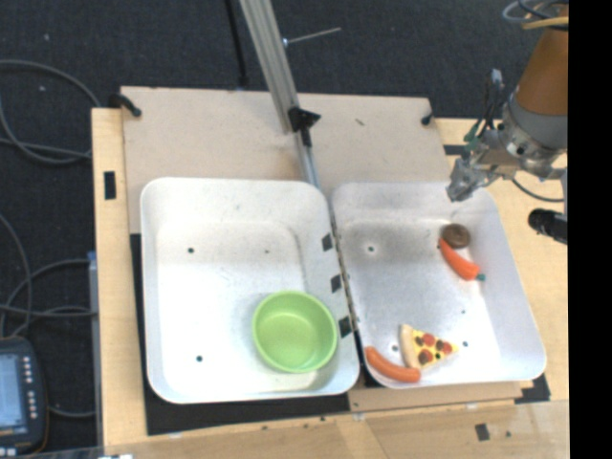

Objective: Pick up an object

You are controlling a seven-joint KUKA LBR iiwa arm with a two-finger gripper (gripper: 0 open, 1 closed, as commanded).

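- In the left bin [191, 208], near right corner: a green bowl [295, 330].
- In the right bin [382, 218]: brown disc [456, 234] touching a carrot [460, 260]; near edge, pizza slice [422, 345] beside a sausage [392, 364].
- Gripper [460, 182] over its far right corner, holding nothing visible.

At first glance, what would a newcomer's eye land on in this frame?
Probably the lime green bowl, bright against the left bin near its front right corner. Next, the toy food in the right bin: a carrot beside a brown piece, and a pizza slice and sausage in front. The hand hangs over that bin's far right corner.
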